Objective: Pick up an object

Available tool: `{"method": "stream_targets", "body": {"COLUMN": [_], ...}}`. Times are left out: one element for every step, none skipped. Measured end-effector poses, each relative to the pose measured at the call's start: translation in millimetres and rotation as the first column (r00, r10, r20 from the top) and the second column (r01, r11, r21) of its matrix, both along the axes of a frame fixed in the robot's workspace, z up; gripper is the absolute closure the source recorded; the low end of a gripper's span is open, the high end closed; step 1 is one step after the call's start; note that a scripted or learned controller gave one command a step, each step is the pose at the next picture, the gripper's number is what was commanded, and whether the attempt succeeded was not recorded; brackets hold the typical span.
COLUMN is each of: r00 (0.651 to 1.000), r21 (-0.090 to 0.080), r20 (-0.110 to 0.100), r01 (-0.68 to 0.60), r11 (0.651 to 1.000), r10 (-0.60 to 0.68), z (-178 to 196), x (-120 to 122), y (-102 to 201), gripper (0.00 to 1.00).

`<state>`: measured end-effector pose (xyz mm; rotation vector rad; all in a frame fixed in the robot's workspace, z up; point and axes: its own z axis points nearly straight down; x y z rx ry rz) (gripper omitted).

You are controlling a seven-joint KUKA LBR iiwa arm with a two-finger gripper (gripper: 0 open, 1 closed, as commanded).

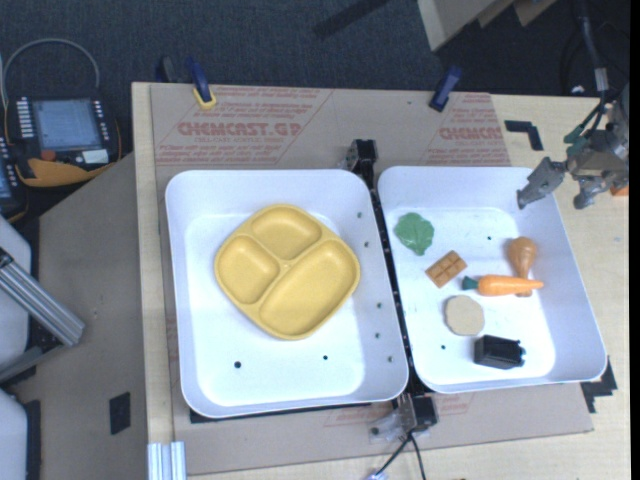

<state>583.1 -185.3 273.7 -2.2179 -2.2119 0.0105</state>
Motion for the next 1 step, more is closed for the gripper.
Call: {"method": "stream_targets", "body": {"r00": [1.000], "r21": [-0.003], "r20": [0.012], "r01": [-0.003], "r11": [1.000], "r10": [0.003], "z": [6.7], "x": [2.1], "y": [0.6], "gripper": [0.00]}}
